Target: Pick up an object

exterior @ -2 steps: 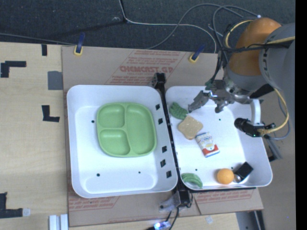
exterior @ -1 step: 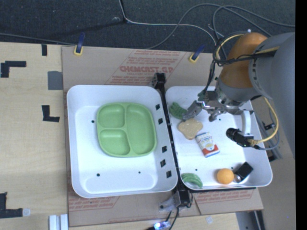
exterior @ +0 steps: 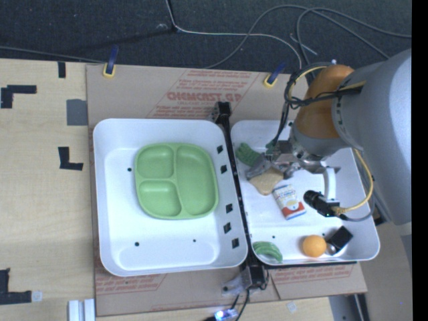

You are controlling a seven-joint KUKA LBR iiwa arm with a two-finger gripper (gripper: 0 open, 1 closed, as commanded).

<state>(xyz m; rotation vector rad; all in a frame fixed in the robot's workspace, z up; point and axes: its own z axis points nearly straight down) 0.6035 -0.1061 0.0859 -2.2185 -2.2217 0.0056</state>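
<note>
Arm: the grey arm with its orange band is seen reaching in from the right over the right bin.
Gripper: the gripper is lowered over the upper left part of the right bin; whether its fingers are spread or pressed together cannot be told, since they are blurred against the objects below.
Tan object: a flat, pale tan piece, perhaps a slice of toy bread, is seen just under the gripper, near the divider between the bins.
Green object: a small dark green item lies just beside the gripper, toward the bin's upper left corner.
Carton: a small white carton with a red base lies tilted near the bin's middle; its printing is too small to be read.
Orange ball: an orange ball rests near the lower right rim.
Green ring-like item: a green piece lies at the lower left rim.
Left bin: a light green three-compartment plate is held in the left bin.
Writing: red printing on the cardboard under the bins is seen, but is not legible.
</note>
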